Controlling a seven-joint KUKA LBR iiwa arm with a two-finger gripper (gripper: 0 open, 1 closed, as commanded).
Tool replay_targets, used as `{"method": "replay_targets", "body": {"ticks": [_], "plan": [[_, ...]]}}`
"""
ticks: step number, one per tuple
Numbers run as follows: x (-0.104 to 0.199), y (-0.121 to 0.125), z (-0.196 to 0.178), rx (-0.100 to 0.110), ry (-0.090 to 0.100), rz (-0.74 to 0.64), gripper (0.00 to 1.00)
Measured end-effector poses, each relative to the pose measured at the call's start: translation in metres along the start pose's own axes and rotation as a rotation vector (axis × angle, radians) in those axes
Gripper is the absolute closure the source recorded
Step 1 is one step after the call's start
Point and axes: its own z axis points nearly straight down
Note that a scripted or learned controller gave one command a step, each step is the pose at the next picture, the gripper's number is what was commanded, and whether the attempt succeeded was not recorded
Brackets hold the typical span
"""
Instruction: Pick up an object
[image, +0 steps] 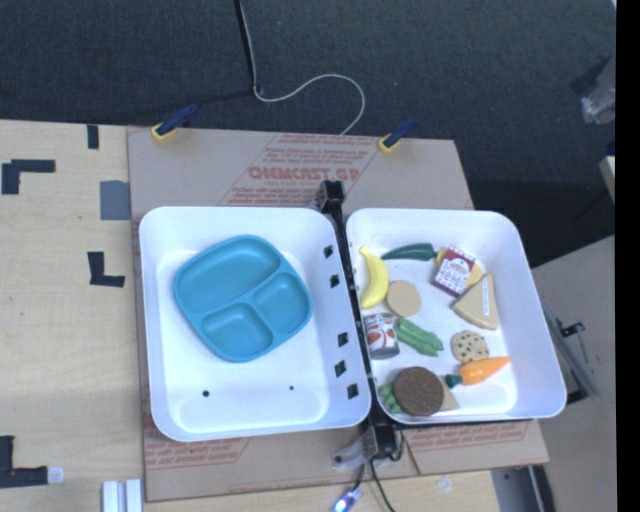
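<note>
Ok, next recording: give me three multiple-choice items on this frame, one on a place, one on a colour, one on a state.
1. Where does the banana lie?
A. left bin
B. right bin
C. on the cardboard

2. What colour is the divided tray?
A. red
B. blue
C. green

3. What lies in the divided tray's compartments?
A. nothing
B. the carrot
C. the small can

Key: 1 B, it lies by the left wall of the right bin. 2 B, it is light blue. 3 A, all three compartments are bare; the carrot and small can lie in the right bin.
</note>
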Motion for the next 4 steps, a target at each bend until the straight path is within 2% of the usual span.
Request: {"method": "replay_targets", "body": {"ticks": [4], "plan": [[0.002,0.002,-0.04,-0.001,-0.004,-0.004,1.0]]}}
